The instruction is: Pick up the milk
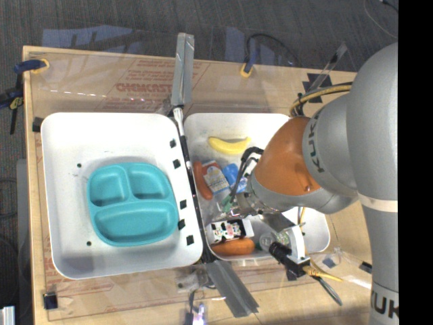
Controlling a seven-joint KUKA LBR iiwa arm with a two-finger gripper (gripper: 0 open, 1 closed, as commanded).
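Milk carton (229,230) lies unlifted in the right bin (203,124), beside the carrot (233,247); gripper (238,205) state indeterminable.

My own wrist and orange band (291,164) cover the middle of the right bin (203,124), hiding my fingers. At nine o'clock from the band, a small carton (215,179) is too blurred to read. My arm (379,147) is cut off at three o'clock.

A wooden bench (270,87) stands on dark grey carpet (101,5), evenly lit.
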